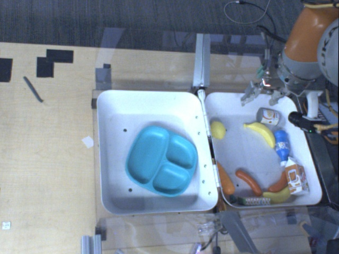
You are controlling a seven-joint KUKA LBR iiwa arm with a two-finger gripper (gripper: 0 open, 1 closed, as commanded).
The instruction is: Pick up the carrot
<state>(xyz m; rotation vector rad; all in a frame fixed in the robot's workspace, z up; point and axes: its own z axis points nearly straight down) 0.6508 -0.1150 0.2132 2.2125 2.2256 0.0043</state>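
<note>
At the near edge of the right bin (pixel 317 190) lie several things close together: a yellow pepper-like piece (pixel 277 196) at the rim, a dark ridged object (pixel 253 200) just left of it, and a small brown and white carton (pixel 295 178) at the right. The carrot (pixel 226 182) lies at the near left corner of this bin, along the wall that divides the two bins, with its thick end pointing far; nothing covers it. Just right of it lies a red sausage (pixel 248 181), and another orange-red piece (pixel 278 184) touches the carton. Further away stands a blue and white bottle (pixel 282 145), then a banana (pixel 261 132), a lemon (pixel 217 129) near the dividing wall, and a small can (pixel 268 116) on its side. The left bin (pixel 114 115) holds a blue plate with three compartments (pixel 162 160), a little tilted. The arm comes from the far right, its orange band high at the corner, and the gripper (pixel 263 92) hangs over the far rim of the right bin, well apart from the carrot. Its two fingers are spread apart and nothing is between them.
</note>
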